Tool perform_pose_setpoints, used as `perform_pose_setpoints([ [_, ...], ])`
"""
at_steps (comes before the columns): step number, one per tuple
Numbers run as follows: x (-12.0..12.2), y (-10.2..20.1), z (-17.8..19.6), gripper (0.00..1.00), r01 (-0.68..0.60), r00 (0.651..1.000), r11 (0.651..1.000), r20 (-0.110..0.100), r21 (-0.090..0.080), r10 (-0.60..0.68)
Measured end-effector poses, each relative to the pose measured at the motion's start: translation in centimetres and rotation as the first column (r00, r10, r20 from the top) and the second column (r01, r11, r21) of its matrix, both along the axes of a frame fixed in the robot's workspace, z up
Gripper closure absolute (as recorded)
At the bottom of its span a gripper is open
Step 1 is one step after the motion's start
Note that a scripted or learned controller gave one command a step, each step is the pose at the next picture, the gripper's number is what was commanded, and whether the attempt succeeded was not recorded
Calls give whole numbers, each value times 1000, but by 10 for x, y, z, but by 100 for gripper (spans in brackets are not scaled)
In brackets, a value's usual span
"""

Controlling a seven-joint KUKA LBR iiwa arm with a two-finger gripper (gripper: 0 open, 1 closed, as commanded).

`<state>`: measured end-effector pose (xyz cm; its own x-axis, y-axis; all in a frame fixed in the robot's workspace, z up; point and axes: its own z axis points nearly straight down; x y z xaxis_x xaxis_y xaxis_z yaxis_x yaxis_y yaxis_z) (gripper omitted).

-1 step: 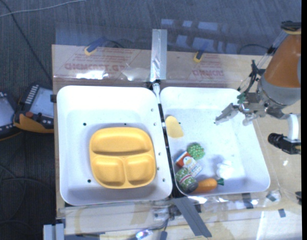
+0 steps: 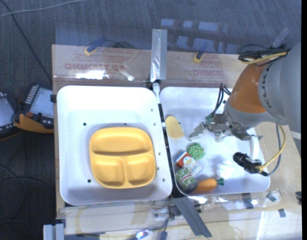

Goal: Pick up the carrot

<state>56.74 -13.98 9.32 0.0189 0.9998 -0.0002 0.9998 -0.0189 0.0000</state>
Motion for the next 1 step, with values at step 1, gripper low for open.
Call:
perform_pose_setpoints([
  [1, 9, -55, 133, 0, -21, 1000, 1000, 0, -3, 21],
])
